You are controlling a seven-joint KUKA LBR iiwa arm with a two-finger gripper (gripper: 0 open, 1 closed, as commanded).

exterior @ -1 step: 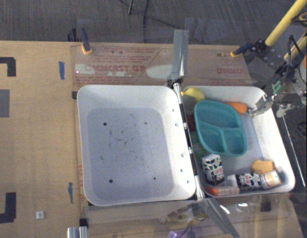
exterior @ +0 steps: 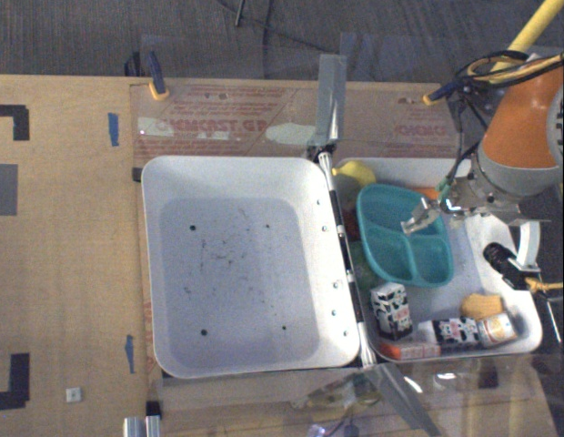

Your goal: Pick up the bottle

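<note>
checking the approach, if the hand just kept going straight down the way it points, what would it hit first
Most likely the teal divided tray: the hand hangs over its upper compartment. Height above it is unclear. The bottle lies nearer the bin's front edge.

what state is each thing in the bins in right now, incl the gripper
bottle: lying on its side along the right bin's near wall, not gripped
cow-print cup: upright, beside the bottle's end
teal divided tray: tilted, resting in the right bin
gripper: above the tray, holding nothing visible
yellow item: partly hidden behind the tray
left bin: lying flat
right bin: holds the items
</note>
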